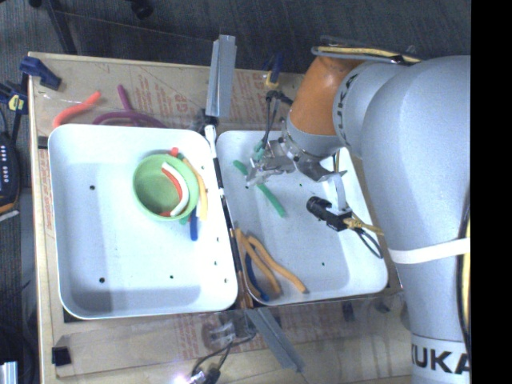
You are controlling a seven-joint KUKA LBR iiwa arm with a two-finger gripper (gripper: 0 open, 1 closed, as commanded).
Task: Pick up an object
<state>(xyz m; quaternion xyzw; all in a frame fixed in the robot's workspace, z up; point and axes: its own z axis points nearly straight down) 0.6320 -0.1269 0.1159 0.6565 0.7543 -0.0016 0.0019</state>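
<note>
I have the gripper [262,169] low in the right bin [352,274], poised over the green stick [270,196] to take it; whether its jaws are released or clenched I cannot tell.

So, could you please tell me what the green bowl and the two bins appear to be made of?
The green bowl looks like matte plastic: flat, even colour with no sharp glints. The left bin and the right bin look like smooth white plastic, or possibly coated metal: rounded moulded corners and a soft sheen.
</note>
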